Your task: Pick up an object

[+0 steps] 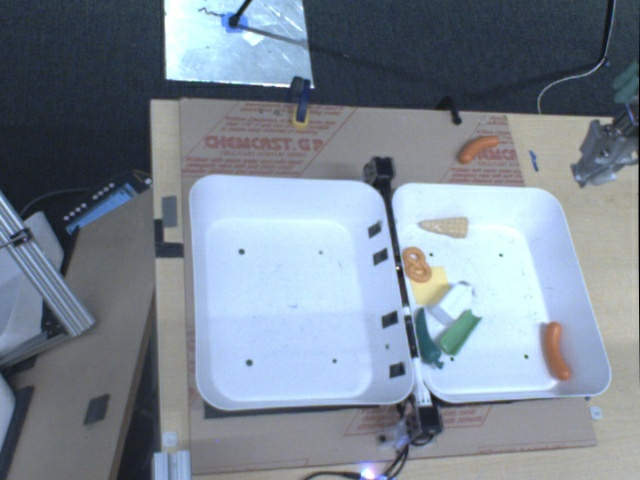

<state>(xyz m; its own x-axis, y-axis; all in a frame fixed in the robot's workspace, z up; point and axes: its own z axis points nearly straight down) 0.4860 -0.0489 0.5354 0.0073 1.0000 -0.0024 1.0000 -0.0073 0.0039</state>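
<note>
- Starting leftward, a pretzel (pixel 416 264) and a green piece (pixel 458 332) crowded the right bin's (pixel 520 213) left wall.
- An orange sausage (pixel 556 350) lay alone near that bin's right wall, its long axis running near-to-far and slightly tilted.
- The gripper (pixel 605 153) hung beyond the bin over the surface (pixel 622 268), too blurred to tell whether it was open. The approach step was not begun; next it probably needed to travel over the sausage, descend and close across its width.

Dark carpet floor (pixel 80 68) behind my bench (pixel 560 148), shiny metal sheet (pixel 235 28) on it, aluminium frame (pixel 40 278) at left.
</note>
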